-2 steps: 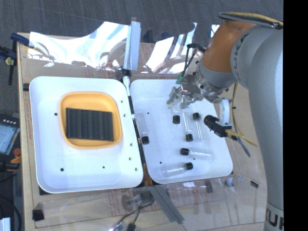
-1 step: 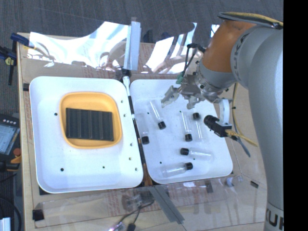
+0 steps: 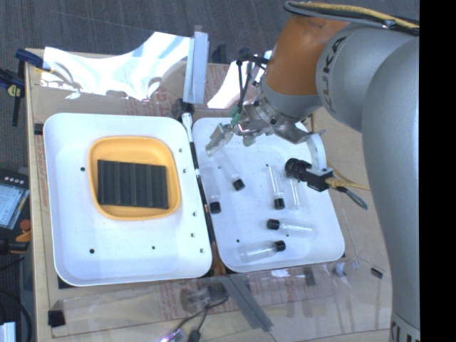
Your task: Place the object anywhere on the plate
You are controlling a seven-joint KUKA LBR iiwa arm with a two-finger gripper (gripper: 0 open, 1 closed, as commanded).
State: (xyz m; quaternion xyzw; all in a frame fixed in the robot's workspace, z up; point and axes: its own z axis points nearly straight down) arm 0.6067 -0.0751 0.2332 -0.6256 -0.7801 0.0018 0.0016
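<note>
Hovering claw over right bin's far-left corner | grip state: can't tell | tubes lie loose in right bin | plate in left bin bare | placing not yet done

arm cut off right, claw blurred

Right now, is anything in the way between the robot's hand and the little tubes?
Nothing visible blocks it. The hand hangs over the right bin's far-left corner, and the clear tubes lie loose and uncovered just below it.
</note>
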